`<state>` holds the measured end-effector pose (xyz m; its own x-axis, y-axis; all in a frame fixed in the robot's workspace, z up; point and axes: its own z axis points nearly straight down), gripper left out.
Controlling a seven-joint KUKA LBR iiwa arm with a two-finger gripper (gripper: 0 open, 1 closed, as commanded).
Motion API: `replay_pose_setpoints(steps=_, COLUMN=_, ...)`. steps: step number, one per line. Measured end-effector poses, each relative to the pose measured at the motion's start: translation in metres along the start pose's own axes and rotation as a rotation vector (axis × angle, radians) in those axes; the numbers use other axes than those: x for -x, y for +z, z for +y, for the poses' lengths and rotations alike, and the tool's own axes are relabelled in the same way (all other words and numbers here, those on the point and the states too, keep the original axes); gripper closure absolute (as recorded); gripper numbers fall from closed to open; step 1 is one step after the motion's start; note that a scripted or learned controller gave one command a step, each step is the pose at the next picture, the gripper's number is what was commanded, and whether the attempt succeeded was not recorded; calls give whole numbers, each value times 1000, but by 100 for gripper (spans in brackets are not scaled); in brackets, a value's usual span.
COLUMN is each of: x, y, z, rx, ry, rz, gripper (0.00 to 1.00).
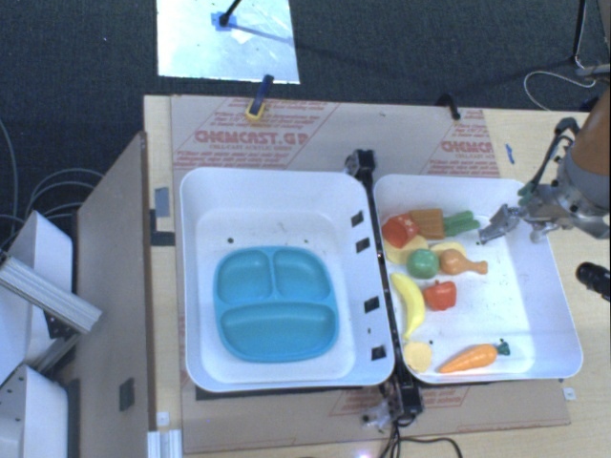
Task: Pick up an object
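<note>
Orange plastic toy carrot (470,357) lies at right white bin's (549,294) front, near yellow plastic banana (410,302) | metal 2-finger gripper (514,222) over bin's back-right, fingers spread, holding nothing | blue divided plate (276,302) in left bin

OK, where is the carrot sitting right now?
The carrot lies in the right bin, near its front edge, just right of a pale yellow round piece and below the banana.

You're looking at a robotics lab bench: two shallow white plastic bins (286,184) sit on a printed cardboard sheet (315,132). Loose black cables (29,198) trail over dark grey carpet (76,65).
</note>
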<state>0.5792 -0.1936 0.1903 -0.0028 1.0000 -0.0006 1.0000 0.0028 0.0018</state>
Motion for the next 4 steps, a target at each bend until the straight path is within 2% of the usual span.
replay_pose_setpoints(steps=1, x=-38, y=110, z=13, rx=-3, ry=-4, rz=4, gripper=0)
replay_pose_setpoints(steps=2, x=-85, y=104, z=-25, rx=6, ry=12, rz=-16, gripper=0)
replay_pose_setpoints(steps=3, x=-88, y=93, z=-24, rx=8, ry=8, rz=-13, gripper=100)
replay_pose_setpoints(steps=4, x=-150, y=-1, z=19, rx=12, ry=-9, rz=3, gripper=100)
